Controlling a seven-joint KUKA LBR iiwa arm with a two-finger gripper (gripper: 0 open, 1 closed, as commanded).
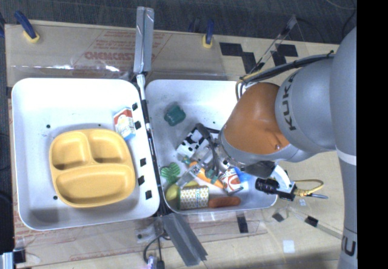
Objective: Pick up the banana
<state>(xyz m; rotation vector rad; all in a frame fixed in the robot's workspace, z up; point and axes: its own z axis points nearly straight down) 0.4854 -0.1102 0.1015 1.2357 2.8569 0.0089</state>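
Observation:
The arm's orange band hangs over the right bin. Beneath it, the gripper is low among a heap of small items in the middle of that bin. A small yellow-green piece, possibly the banana, lies at the bin's front left corner, left of a patterned can. It sits about a hand's width to the front left of the gripper and apart from it. The arm's bulk hides the heap's right part.
Around the gripper lie a black-and-white toy, an orange carrot, a reddish sausage-like piece, a green ridged item and a dark green block. The left bin holds a yellow divided tray and a small carton.

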